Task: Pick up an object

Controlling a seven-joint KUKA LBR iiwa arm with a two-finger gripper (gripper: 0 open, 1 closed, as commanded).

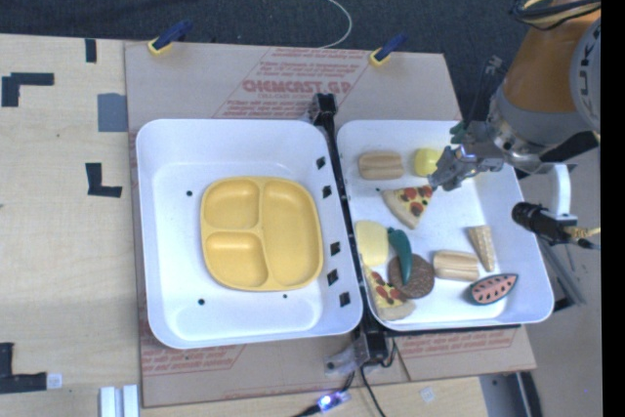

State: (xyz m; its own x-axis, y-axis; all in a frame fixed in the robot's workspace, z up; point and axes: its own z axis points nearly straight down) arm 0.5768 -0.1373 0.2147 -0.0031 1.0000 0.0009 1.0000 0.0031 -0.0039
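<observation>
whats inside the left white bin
The left shallow white bin holds one thing: a yellow plastic divided plate with three compartments, lying flat near the middle. Whatever is under the plate is covered and cannot be seen.

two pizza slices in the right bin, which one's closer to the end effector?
The pizza slice just below-left of the end effector; the other pizza slice lies at the bin's front edge.

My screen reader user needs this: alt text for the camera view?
The pincer hovers low in the right bin beside a pizza slice and other toy foods. The left bin holds a yellow divided plate.
</observation>
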